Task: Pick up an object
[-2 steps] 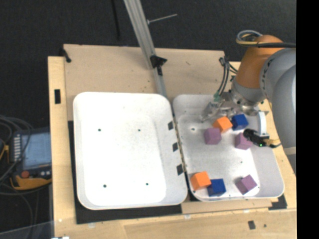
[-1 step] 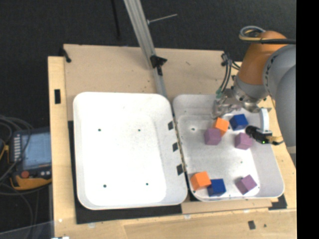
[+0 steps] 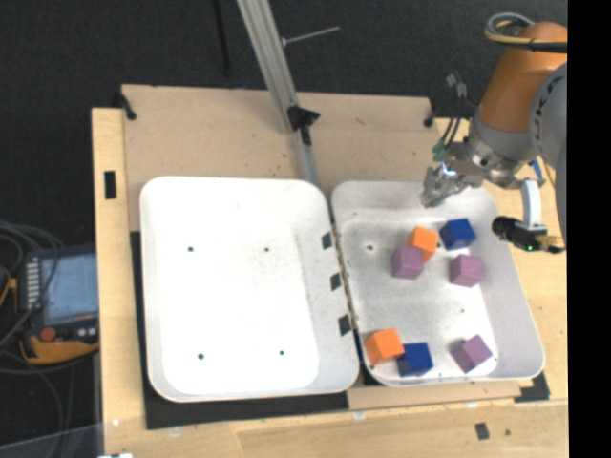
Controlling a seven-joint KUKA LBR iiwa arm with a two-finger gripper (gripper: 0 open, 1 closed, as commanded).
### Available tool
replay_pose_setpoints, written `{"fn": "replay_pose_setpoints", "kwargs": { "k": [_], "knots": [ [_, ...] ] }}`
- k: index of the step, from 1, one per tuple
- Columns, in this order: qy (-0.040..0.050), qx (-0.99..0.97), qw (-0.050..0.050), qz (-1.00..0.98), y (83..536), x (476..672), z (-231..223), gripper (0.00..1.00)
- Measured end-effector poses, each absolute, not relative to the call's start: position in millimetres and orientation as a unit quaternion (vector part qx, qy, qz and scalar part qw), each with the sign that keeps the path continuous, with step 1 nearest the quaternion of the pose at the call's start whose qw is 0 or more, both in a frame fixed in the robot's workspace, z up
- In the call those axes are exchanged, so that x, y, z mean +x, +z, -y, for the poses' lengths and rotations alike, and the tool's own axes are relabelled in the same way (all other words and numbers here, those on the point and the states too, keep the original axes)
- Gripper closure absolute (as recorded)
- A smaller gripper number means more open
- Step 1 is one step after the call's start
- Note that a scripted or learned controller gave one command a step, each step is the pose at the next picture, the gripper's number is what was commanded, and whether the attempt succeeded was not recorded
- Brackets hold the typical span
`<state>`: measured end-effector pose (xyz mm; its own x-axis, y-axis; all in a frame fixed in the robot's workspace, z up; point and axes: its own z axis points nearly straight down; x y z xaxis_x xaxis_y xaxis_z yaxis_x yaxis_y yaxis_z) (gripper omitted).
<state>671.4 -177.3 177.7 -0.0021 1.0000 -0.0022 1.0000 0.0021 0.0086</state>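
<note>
- Right bin (image 3: 520,337): seven small blocks are held on its floor.
- Far group: an orange block (image 3: 425,240), touching a purple block (image 3: 408,262) below it, is seen beside a blue block (image 3: 458,233); a second purple block (image 3: 466,270) lies just nearer.
- Near edge: an orange block (image 3: 385,344) and a blue block (image 3: 415,359) are seen touching; a purple block (image 3: 472,353) lies apart, turned diagonally to the bin's sides.
- The blocks are roughly cubic; no long axis can be told.
- Gripper (image 3: 437,191): it is seen over the bin's far edge, apart from every block; whether it is spread or pressed together cannot be told.
- Left bin (image 3: 153,284): set beside the right bin on the surface (image 3: 220,132).
</note>
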Motion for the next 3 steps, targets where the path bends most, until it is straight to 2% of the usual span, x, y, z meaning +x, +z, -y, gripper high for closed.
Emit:
{"fn": "replay_pose_setpoints", "kwargs": {
  "k": [2, 3],
  "knots": [
    [0.0019, 0.706, 0.004, -0.709, 270, 677.0, 186, 1.0],
    [0.0001, 0.705, 0.0, -0.709, 265, 660.8, 137, 1.0]
  ]
}}
